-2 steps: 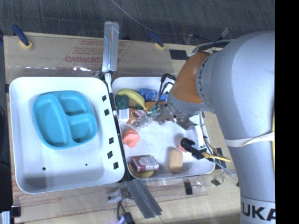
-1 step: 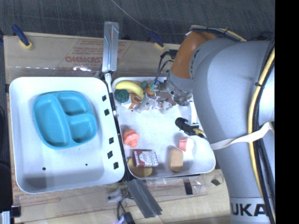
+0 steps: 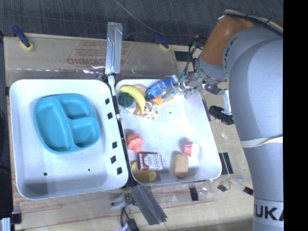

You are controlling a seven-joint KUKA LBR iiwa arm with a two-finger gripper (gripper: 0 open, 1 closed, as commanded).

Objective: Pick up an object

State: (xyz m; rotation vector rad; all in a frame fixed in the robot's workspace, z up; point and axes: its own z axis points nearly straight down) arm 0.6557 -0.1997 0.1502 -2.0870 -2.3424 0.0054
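Camera view puts your gripper (image 3: 185, 86) low beside the blue bottle (image 3: 160, 88), just right of the banana (image 3: 134, 97), likely lined up to grab it; its grip can't be judged.

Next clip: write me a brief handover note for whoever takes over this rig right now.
Gripper: low at the right white bin's far edge, beside the blue plastic bottle; finger state unreadable, no grasp visible.
Things: yellow banana, bottle and a printed packet clustered at the far side; red carton and brown bread-like block at the near side. The blue divided tray sits in the left white bin.
Done: approach only.
Left: grasp and lift an object.
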